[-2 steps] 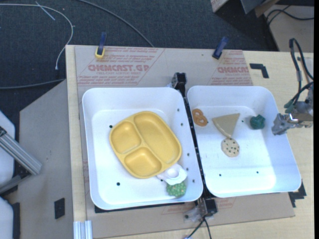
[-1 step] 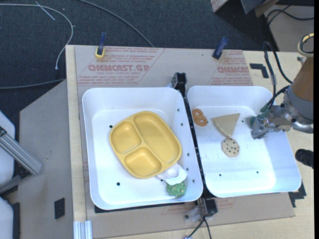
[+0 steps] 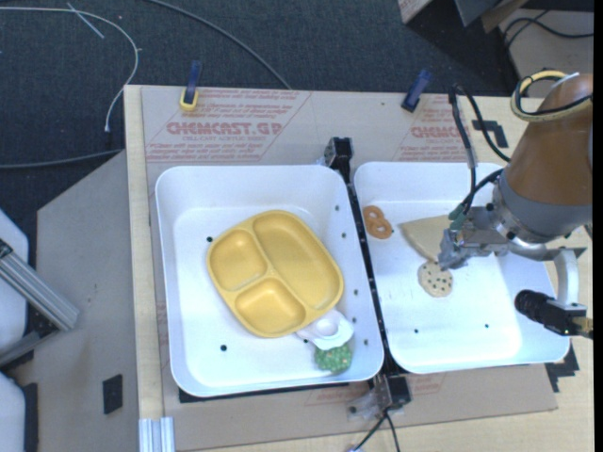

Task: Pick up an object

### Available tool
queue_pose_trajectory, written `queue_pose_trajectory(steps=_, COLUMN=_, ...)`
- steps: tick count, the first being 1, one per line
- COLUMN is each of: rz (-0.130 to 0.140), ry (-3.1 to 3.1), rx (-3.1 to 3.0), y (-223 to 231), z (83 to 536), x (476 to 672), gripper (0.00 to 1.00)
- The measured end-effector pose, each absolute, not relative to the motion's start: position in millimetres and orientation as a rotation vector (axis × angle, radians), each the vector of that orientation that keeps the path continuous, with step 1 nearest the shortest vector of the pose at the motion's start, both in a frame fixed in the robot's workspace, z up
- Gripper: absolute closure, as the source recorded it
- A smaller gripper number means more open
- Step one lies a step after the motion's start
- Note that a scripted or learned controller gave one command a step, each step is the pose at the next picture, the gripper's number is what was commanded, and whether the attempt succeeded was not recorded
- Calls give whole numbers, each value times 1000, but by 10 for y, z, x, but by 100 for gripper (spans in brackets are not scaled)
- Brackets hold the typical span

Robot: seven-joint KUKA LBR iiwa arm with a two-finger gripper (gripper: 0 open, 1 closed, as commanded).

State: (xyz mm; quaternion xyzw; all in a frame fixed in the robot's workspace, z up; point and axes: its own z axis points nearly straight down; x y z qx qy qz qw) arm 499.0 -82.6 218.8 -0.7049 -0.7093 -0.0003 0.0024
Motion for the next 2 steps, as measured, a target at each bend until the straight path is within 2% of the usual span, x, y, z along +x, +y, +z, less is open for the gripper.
queue_pose_trajectory(steps=1, rz=0, ry=-2221, rx=-2216, y=-310, z=2113, x=5034, gripper=100)
queue_pose_trajectory(steps=2, rz=-5, ry=-2229, rx=-2214, y=180, z=2258, x=5020, gripper=100)
